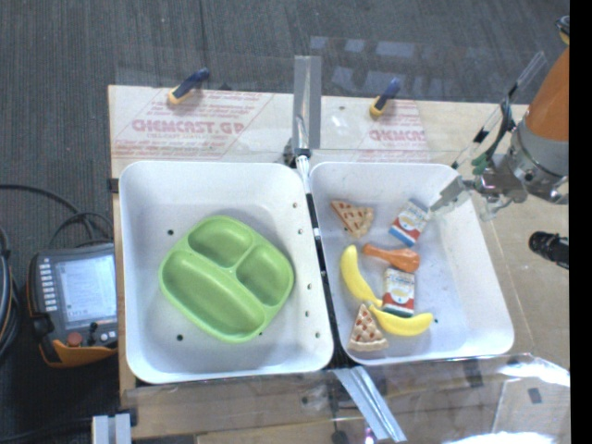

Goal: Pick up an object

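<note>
I hover over the right white bin (495,285), my fingers (450,195) beside the small white-and-blue carton (408,223) at its far side; whether they are spread, I cannot tell. This looks like the approach: next I must descend squarely onto it.

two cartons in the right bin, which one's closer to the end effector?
The upper carton, next to the waffle-like wedge, lies just below-left of the end effector. The other carton sits lower, past the orange piece, by the bananas.
</note>
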